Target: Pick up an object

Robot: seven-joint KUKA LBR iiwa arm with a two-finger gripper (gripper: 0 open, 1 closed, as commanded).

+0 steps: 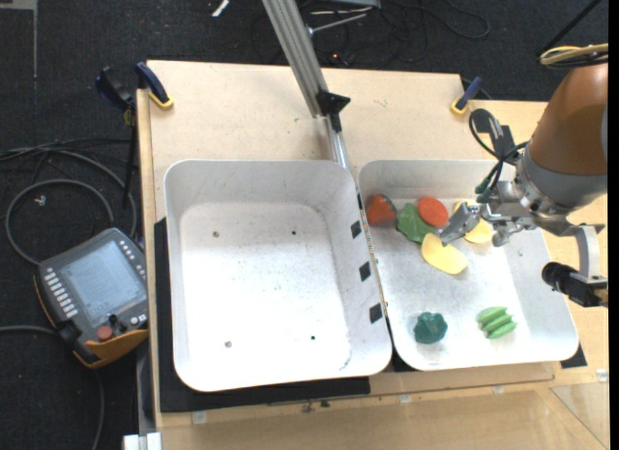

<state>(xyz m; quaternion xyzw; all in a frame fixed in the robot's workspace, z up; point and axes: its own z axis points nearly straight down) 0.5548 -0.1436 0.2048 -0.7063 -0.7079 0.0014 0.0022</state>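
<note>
My gripper (477, 229) hangs over the back half of the right bin (542, 327), reaching in from the right. It is open, with its fingers spread to either side of a small yellow piece (480, 236) lying beneath them. A larger pale yellow piece (444, 257) lies just left of and in front of the left finger (454, 232). Further left are a green leafy piece (414, 224), a red-orange piece (432, 212) and another red-orange piece (380, 210). Nothing is lifted.
A dark green broccoli-like piece (430, 327) and a light green ridged piece (496, 321) lie near the right bin's front. The left bin (193, 182) stands beside it, past the shared wall (368, 255). A metal pole (295, 37) slants in from the back.
</note>
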